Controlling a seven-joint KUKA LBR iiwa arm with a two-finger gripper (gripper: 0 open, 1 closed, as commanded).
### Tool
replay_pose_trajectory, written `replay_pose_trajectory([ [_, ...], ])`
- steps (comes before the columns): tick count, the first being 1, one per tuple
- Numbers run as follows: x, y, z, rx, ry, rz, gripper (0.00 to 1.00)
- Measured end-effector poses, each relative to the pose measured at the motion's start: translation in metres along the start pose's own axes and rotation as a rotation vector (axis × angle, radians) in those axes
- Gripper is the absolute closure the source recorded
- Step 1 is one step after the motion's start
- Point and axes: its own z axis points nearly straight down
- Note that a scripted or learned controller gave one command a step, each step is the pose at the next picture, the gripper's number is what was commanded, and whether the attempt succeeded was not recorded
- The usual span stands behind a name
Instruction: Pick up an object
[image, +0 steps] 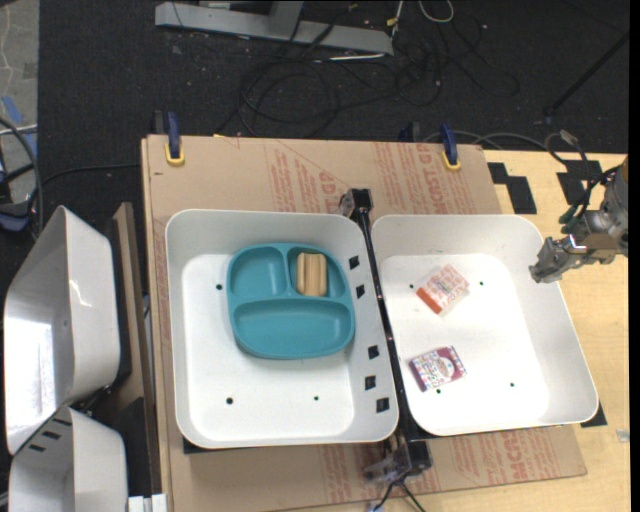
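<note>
The gripper (553, 258) hangs at the right rim of the right bin (560, 340), low on the arm that comes in from the right edge. It is small and partly blurred here, so whether the fingers are spread or closed cannot be told, and nothing is seen between them.

The right bin holds 2 loose candidates. An orange-and-white packet (442, 289) lies near the bin's middle, tilted, and a purple-and-white packet (437, 367) lies nearer the front, well apart from the first. Both look flat and thin. In the left bin (200, 400) a teal divided tray (290, 310) carries a tan block (312, 274) in its upper right compartment.

The step in hand looks like the approach, with no object chosen yet. The orange-and-white packet is probably the easier target, being closest to the gripper. Doing it well likely means centring above the packet, turning the wrist so the fingers close across its narrow side, and descending until they nearly touch the bin floor, since a flat packet may slip out of a shallow pinch.
</note>
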Motion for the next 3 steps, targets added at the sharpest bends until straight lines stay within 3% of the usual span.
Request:
replay_pose_trajectory([
  [1,0.048,0.004,0.005,0.005,0.003,-0.003,1.00],
  [3,0.162,0.040,0.014,0.004,0.003,-0.005,1.00],
])
